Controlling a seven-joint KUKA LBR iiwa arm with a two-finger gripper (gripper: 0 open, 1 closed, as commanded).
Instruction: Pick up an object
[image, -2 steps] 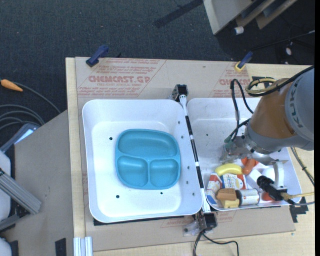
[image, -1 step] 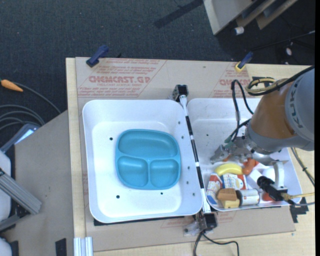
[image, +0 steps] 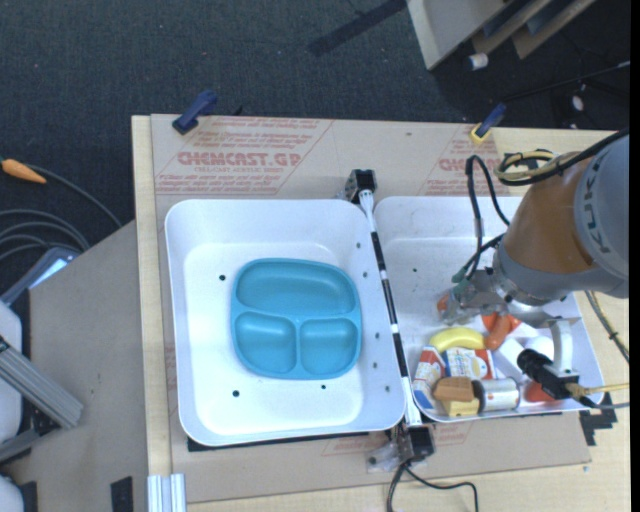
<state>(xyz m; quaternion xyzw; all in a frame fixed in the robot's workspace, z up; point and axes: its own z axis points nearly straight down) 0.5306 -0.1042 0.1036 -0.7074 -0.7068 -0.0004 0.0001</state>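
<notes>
The gripper (image: 464, 296) hangs low over the middle of the right bin (image: 425, 238); whether it is clenched or released cannot be told. The objects, among them a yellow banana (image: 458, 340), an orange piece (image: 496, 325) and a brown block (image: 455, 392), crowd the bin's near edge. Its far half lies open. The blue plate (image: 296, 318) sits mid left bin (image: 182, 300), clear of its rims.

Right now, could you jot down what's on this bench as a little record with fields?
left bin: holds a blue divided plate, three compartments
right bin: small things heaped at its near end
in the heap: yellow banana-shaped piece, orange piece, brown block, others too small to name
arm: reaches down into the right bin, over the heap
anything held: cannot tell
</notes>
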